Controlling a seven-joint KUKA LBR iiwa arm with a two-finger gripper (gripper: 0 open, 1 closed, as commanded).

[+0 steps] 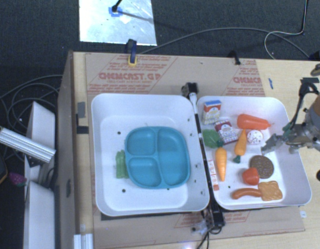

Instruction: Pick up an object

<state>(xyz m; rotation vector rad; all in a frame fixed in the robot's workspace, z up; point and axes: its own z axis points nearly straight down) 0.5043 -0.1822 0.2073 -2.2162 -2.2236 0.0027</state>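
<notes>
The arm (pixel 311 123) is cut off by the right edge; its fingers are too blurred to read.

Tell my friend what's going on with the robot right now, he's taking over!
Gripper: hangs over the right bin's right side, above the brown patty; nothing between its fingers that I can see.
Right bin: carrots, tomato, sausage, egg, small cartons.
Left bin: blue plate, green piece beside it.
Done: nothing picked yet.
Left: grab one item and lift it.
</notes>
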